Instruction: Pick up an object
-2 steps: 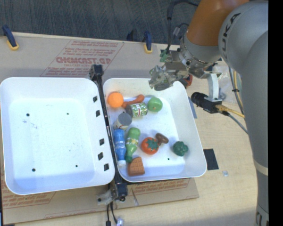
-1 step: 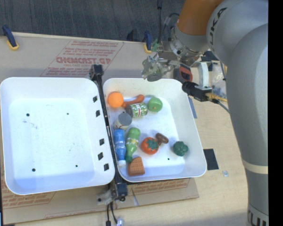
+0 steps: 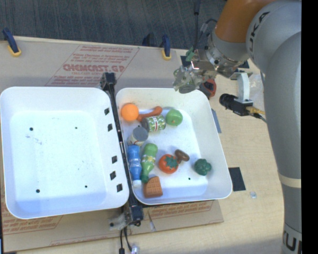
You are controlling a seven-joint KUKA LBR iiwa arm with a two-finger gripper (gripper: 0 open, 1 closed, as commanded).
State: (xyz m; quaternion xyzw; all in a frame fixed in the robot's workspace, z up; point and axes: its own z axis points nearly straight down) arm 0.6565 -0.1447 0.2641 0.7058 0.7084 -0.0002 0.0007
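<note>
Camera view. The gripper (image 3: 186, 81) is hanging over the far rim of the right bin (image 3: 214, 142), near its far right corner, with the grey arm (image 3: 275, 46) reaching in from the right. Nothing is showing between the jaws; how far apart they are standing cannot be told from this angle, as the tool head is reading as a blurred grey mass.

The candidate objects are all lying in the right bin. An orange ball (image 3: 129, 111) is sitting near the far left corner, with a reddish sausage-shaped piece (image 3: 151, 111) just beside it. A green apple (image 3: 174, 117) is lying towards the far middle, touching a small labelled can (image 3: 155, 124). Along the left wall a grey round piece (image 3: 139, 135), a blue bottle (image 3: 133, 160) and a green-and-yellow item (image 3: 148, 157) are crowding together. A tomato (image 3: 168, 163) is lying near the middle with a brown piece (image 3: 181, 155) beside it. A dark green broccoli-like piece (image 3: 202, 166) is standing apart near the right wall, and a waffle-like wedge (image 3: 153, 187) is resting at the near edge. The left bin (image 3: 21, 142) is carrying no objects.

Judgement: the approach step is in hand; no grasp is made yet. The next move is calling for a traverse inward over one object, then a descent. The green apple is lying nearest the tool; the broccoli-like piece is offering the clearest access.
</note>
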